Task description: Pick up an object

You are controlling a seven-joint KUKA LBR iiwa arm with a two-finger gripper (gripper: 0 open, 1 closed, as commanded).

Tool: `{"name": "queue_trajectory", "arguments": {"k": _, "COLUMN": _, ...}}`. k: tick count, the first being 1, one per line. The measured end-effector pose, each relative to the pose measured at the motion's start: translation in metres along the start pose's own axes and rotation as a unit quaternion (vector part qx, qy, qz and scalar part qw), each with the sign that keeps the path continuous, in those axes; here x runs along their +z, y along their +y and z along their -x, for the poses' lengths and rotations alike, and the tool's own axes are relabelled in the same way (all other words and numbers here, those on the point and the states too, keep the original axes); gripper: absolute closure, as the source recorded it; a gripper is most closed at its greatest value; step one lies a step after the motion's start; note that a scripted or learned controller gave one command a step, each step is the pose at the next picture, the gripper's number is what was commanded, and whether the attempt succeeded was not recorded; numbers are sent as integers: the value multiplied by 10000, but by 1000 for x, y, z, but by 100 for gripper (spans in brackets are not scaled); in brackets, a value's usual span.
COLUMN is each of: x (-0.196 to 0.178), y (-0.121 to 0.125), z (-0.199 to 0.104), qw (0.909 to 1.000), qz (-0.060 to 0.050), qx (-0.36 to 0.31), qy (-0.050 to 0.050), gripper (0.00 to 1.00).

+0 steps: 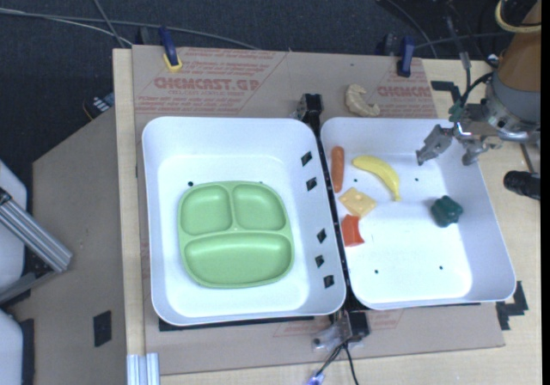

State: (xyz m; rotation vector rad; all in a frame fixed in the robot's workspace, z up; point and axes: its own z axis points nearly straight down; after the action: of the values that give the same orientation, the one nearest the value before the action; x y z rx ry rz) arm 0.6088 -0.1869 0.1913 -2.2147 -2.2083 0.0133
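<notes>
the gripper (454, 145) is seen spread open and empty above the right bin's (481, 280) far right edge. the green object (446, 210) lies just nearer; a slanted descent could knock it aside.

Glossy white plastic bins (163, 229), a matt green plastic tray (236, 233), on brown cardboard (223, 78).

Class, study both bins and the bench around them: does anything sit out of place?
Yes. A beige piece lies on the cardboard behind the right bin, outside both bins, while the banana and other toy foods lie inside that bin.
</notes>
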Motion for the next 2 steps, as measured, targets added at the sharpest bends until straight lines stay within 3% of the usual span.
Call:
{"name": "queue_trajectory", "arguments": {"k": 1, "x": -9, "y": 3, "z": -1, "qw": 10000, "qz": 76, "qx": -17, "qy": -17, "gripper": 0}}
{"name": "queue_trajectory", "arguments": {"k": 2, "x": 47, "y": 0, "z": -9, "qw": 10000, "qz": 53, "qx": -18, "qy": -8, "gripper": 0}}
